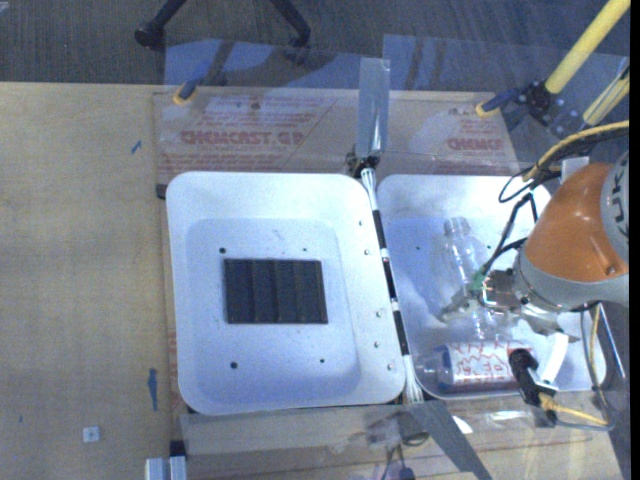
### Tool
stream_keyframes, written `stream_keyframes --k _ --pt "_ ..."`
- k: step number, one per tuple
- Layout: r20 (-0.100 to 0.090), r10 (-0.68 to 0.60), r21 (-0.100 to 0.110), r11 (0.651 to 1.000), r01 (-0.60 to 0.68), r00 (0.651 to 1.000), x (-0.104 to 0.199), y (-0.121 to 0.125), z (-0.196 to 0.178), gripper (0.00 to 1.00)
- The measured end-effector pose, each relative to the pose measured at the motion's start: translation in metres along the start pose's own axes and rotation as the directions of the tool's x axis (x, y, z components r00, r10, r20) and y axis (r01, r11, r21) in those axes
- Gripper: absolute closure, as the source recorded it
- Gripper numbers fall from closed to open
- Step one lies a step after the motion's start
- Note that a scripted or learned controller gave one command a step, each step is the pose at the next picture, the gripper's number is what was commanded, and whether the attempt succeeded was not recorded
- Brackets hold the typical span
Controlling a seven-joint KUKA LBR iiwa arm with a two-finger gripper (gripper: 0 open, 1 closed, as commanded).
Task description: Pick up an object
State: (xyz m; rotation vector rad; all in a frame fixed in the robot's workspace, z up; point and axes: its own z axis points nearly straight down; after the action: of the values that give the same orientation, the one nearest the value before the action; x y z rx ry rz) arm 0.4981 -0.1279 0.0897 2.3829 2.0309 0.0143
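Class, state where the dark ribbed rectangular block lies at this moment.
The dark ribbed rectangular block lies flat in the middle of the left white bin, apart from its walls, across the divider from the clear plastic bottles.

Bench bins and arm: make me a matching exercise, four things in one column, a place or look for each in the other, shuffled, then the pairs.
Things:
1. dark ribbed panel
2. clear plastic bottle
3. bottle with red label
4. orange band

Descriptions:
A. lies along the near edge of the right bin
B. sits on the arm, above the right bin
C. lies flat in the middle of the left bin
D. see-through, lying in the middle of the right bin

Pairs: 1-C, 2-D, 3-A, 4-B
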Motion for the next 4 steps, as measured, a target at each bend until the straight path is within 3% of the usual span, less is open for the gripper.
stream_keyframes --k 1,2,3,4 --pt "-0.001 0.005 0.013 1.000 -0.005 1.000 -0.036 0.063 0.003 0.00" --pt "-0.003 -0.318 0.007 0.948 0.318 0.948 -0.053 0.045 0.002 0.00" --pt "-0.033 -0.452 0.043 0.890 0.453 0.891 -0.065 0.147 0.004 0.00" --pt "-0.005 -0.625 0.004 0.780 0.625 0.780 -0.053 0.089 0.003 0.00"
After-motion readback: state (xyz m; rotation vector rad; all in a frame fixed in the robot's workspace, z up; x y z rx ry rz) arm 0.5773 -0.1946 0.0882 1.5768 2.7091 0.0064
